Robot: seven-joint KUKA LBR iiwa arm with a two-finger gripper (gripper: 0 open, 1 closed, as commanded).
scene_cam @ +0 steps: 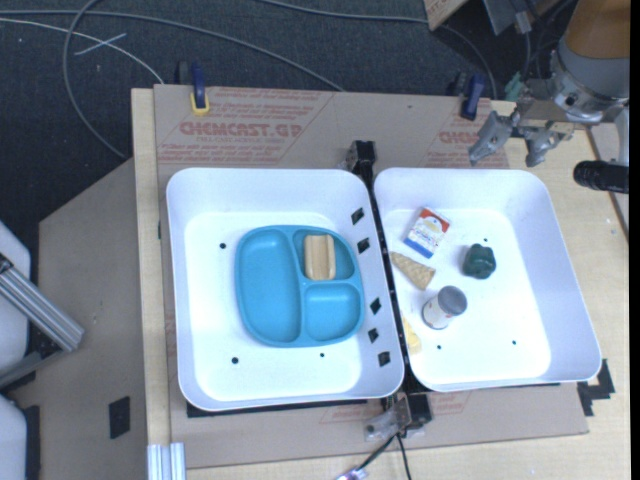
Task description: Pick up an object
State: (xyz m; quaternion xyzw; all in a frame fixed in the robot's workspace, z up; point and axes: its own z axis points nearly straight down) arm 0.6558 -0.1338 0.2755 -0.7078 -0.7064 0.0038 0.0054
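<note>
I see the claw [513, 140] open and holding nothing, hovering above the right bin's [560, 268] far rim. Below it in that bin lie a carton [426, 233], wedge [412, 269], green lump [479, 260] and can [444, 306], all well apart from it.

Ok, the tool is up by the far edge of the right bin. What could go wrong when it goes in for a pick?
1. The small box, tan wedge, grey can and green object sit close together, so the tool may bump a neighbour.
2. The can appears to lie on its side and could roll away.
3. The tool hangs over the right bin's far rim and might clip it descending.
</note>
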